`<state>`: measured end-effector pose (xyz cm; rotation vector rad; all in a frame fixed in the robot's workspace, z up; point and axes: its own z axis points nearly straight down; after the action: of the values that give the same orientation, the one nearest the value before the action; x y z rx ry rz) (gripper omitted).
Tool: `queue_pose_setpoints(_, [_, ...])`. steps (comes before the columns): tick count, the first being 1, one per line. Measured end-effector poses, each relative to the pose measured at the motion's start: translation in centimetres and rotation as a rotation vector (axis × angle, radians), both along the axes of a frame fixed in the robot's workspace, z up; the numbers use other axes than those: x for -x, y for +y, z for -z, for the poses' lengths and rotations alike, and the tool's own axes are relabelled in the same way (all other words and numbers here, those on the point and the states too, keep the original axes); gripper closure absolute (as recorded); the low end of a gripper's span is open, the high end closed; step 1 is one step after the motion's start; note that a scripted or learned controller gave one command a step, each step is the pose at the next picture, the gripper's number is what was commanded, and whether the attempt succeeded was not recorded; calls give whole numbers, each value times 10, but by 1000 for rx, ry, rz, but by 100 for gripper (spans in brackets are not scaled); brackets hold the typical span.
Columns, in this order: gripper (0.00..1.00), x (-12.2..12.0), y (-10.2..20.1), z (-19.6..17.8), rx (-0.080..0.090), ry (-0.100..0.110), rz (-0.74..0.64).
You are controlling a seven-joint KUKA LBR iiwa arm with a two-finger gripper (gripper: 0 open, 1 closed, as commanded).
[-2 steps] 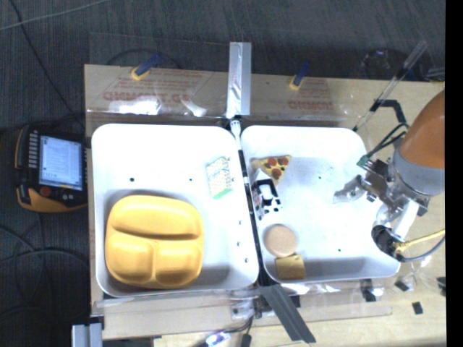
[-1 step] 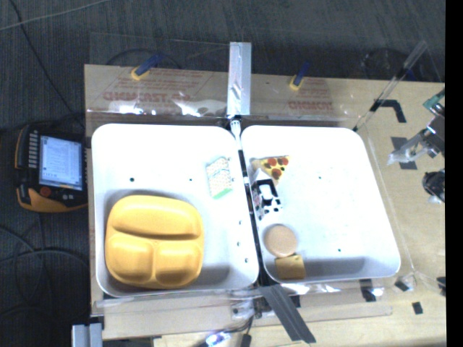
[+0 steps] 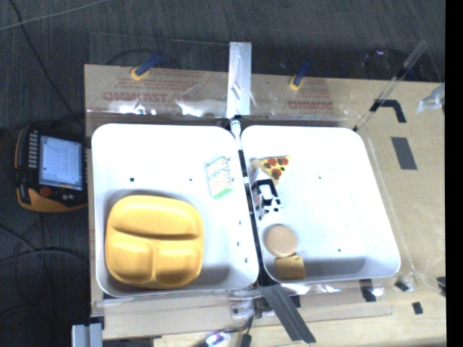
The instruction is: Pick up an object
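Observation:
A large yellow bread-shaped block (image 3: 153, 239) lies in the front left of the left bin (image 3: 130, 150). A small pale green packet (image 3: 218, 177) rests near that bin's right wall. In the right bin (image 3: 347, 194), along its left wall, lie a small pizza-slice toy (image 3: 274, 166), a black and white item (image 3: 266, 196), a round tan disc (image 3: 281, 240) and a brown block (image 3: 290, 267).
A handheld control pendant (image 3: 52, 167) sits on the floor left of the bench. A metal divider strip (image 3: 239, 78) stands behind the bins' seam. Clear plastic sheeting (image 3: 181, 96) lines the bench's back edge. A bracket (image 3: 289, 316) juts out at the front.

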<state>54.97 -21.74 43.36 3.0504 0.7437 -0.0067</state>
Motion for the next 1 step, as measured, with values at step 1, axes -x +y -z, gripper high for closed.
queue_pose_setpoints(1, [0, -22, 26, 137, -2, 2, -4])
